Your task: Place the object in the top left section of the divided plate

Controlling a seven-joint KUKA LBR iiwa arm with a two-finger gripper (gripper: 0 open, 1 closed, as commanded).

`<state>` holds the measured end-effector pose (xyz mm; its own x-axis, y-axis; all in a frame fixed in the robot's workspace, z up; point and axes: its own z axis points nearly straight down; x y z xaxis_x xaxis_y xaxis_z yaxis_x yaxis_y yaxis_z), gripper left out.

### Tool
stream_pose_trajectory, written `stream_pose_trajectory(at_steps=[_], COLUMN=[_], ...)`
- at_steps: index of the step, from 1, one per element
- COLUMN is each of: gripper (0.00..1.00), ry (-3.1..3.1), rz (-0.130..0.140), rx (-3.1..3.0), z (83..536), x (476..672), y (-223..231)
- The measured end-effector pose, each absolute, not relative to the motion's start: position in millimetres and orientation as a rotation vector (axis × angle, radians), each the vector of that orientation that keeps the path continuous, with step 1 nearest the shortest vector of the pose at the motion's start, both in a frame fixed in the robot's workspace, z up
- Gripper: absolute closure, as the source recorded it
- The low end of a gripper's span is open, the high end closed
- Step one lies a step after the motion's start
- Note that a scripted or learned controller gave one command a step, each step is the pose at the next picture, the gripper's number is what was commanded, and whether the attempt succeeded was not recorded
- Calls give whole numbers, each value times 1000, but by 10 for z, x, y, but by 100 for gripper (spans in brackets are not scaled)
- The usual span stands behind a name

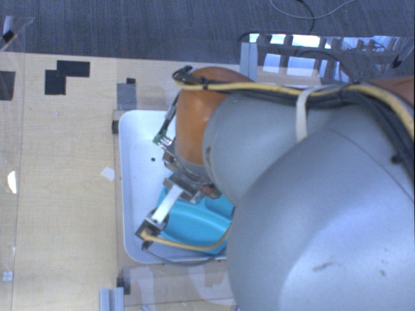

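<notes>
A robotics lab: wooden bench [58, 173], white bin [139, 173], grey carpet [130, 18].

I note the arm [324, 193] has a smooth, matt grey shell. Blue plate [198, 222] looks glossy plastic; bench [58, 193] pale wood, bin [139, 173] smooth white.

The arm [311, 193] covers most of the right side, running off the right and bottom edges. It hides much of the blue plate [194, 222] (its sections cannot be made out) and most of the bin [133, 173].
</notes>
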<state>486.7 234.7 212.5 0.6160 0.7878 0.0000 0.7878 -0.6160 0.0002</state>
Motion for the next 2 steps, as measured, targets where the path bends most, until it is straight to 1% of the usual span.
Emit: stream_pose_trajectory(at_steps=[1,2], gripper=[100,100], ry=[1681,1767], rz=[10,-2], rx=[2653,2598], z=[3629,2175], x=[4873,5222], y=[2354,2345])
